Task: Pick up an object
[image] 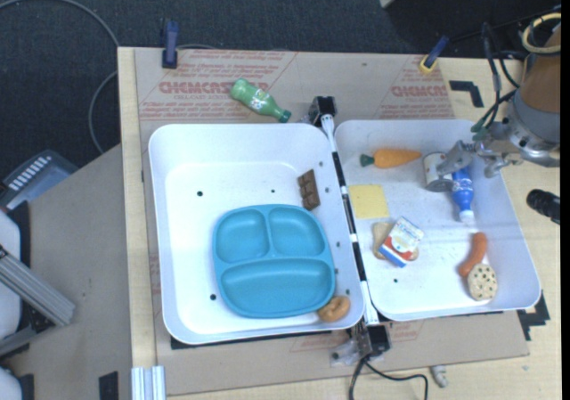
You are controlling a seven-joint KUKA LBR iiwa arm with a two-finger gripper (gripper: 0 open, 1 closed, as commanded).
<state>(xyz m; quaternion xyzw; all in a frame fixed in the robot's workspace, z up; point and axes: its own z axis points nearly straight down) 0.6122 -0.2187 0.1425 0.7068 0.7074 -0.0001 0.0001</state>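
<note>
1. End effector [448, 168]: low in the right bin [521, 251], beside the carrot [392, 158]; finger state cannot be told.
2. Blue-and-white tube [462, 196]: touching the end effector, on its near side.
3. Sausage [475, 252]: nearer the camera than the tube.

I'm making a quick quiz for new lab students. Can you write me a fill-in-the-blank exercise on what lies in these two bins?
1. The blue divided plate lies in the ____ bin.
2. The carrot lies in the right bin, near its ____ edge.
3. The green bottle lies on the ____, outside both bins.
4. The yellow square lies in the right bin beside the ____ between the bins.

Missing words: left; far; cardboard; divider
</note>
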